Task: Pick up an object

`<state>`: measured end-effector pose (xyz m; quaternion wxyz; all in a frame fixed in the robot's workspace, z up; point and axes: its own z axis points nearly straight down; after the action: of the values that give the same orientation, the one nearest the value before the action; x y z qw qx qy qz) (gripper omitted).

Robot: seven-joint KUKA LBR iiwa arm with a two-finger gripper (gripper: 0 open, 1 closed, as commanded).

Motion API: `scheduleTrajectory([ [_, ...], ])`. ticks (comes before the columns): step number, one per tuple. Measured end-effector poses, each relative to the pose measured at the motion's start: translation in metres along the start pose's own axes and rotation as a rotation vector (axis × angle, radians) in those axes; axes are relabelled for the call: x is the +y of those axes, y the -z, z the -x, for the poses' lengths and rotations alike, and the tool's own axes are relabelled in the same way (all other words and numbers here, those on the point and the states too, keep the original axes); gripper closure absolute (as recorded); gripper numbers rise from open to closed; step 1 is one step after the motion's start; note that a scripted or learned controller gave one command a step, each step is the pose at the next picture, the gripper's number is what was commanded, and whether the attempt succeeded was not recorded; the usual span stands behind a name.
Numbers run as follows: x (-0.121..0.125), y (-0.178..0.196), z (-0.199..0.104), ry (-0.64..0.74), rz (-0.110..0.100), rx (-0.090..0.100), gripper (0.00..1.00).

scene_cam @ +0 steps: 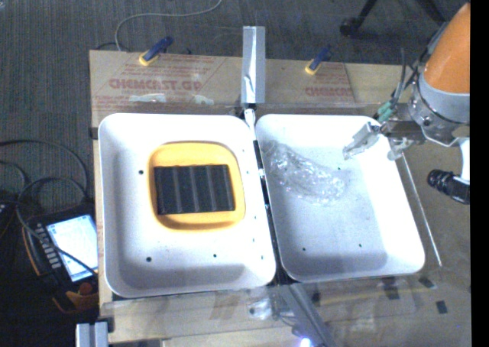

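Note:
A yellow-orange block with a black ribbed top (195,186) lies flat in the middle of the left bin (122,261). In the right bin (367,254), a clear crinkled plastic piece (304,173) rests in the upper left part. My gripper (371,151) hangs over the right bin's upper right area, to the right of the clear piece and apart from it. Its fingers (357,142) stand open with nothing between them. The orange-banded arm (452,63) reaches in from the right edge.
A metal divider post (253,63) stands behind the seam between the bins. Two blue-and-yellow clamps (155,50) (318,61) hold the cardboard backing. A device with a lit screen (65,242) and cables lie on the floor at the left.

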<state>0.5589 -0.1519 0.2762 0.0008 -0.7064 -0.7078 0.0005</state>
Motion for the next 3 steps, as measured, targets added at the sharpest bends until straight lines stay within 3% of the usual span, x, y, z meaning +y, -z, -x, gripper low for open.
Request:
scheduleTrajectory([
  [1,0.02,-0.027,-0.096,-0.002,-0.001,0.0,0.0],
  [2,0.022,-0.126,-0.056,-0.165,-0.002,-0.002,0.0],
  [3,0.035,-0.121,0.032,-0.152,0.0,-0.002,0.0],
])
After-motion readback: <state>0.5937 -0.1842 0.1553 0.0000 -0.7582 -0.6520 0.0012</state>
